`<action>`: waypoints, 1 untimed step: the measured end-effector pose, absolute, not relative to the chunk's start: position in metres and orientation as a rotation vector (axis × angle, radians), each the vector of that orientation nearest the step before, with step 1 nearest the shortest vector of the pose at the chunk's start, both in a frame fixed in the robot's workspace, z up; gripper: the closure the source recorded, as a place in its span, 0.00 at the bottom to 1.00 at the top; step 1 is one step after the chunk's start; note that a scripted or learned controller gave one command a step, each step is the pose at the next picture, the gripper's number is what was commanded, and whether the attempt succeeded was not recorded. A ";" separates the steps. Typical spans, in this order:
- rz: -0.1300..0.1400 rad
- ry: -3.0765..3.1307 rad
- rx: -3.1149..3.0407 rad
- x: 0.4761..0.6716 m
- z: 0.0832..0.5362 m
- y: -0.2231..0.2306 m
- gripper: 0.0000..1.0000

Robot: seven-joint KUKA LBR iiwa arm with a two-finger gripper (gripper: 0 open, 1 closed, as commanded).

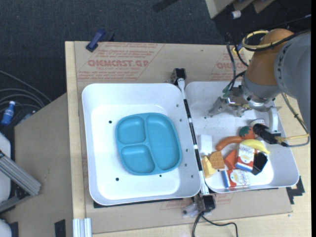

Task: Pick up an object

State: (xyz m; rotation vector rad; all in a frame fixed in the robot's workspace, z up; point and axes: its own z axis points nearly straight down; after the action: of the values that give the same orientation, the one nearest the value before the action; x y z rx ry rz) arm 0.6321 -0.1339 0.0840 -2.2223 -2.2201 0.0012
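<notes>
A: Starting big, what's on the bench [74,132]?

B: Two white bins side by side. Left bin [94,147] holds a blue divided plate [147,143], roughly centred, with bare white floor all round it and the widest margin along the far wall.

A: Right bin [289,169]?

B: Far half is open floor. Objects crowd the near half, close to the near rim and the shared divider.

A: Arm?

B: Grey arm [296,63] with an orange band comes in from the right, over the right bin's far side. Gripper [222,105] sits low above the bare far floor, well apart from the pile. Fingers look spread, nothing between them.

A: Pile, largest down?

B: Orange curved piece [228,142], yellow banana [256,145] and small carton [245,157] touching or overlapping. White block [205,143] just beside the divider, tan cracker-like piece [216,159] next to it, black item [260,163] toward the right, flat packet [237,179] near the front rim. Exact contacts inside the clutter are hard to tell.
</notes>
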 end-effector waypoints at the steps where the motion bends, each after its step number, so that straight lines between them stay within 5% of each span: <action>1: -0.003 -2.222 -2.224 0.633 0.095 -0.134 1.00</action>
State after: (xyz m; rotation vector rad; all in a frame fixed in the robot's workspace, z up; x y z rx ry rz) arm 0.6334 -0.1337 0.0952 -2.2244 -2.2222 -0.0025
